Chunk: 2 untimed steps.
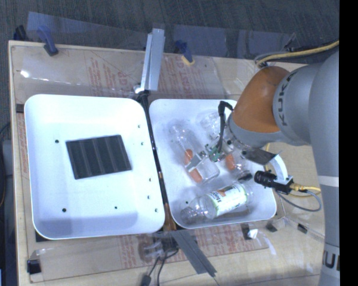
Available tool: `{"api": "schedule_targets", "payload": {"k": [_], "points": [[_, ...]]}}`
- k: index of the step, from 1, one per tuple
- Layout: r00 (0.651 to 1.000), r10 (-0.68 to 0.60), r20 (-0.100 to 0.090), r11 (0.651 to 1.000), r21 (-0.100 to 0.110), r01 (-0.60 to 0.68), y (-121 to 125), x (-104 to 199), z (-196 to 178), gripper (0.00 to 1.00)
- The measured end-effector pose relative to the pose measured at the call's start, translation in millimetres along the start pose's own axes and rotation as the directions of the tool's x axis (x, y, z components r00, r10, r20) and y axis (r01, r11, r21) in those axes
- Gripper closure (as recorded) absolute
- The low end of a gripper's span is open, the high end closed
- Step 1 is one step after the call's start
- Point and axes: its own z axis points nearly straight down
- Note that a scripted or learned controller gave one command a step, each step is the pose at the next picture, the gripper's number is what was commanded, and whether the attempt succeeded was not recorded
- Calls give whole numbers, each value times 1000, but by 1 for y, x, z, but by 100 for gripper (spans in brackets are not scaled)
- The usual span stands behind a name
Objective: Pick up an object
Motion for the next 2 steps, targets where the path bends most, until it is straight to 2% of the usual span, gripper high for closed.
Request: {"api": "schedule_targets", "payload": {"k": [1, 2], "points": [[1000, -4, -1, 1000, 3, 4, 1, 1, -8, 100], [999, 51, 18, 999, -19, -51, 3, 20, 10, 100]]}}
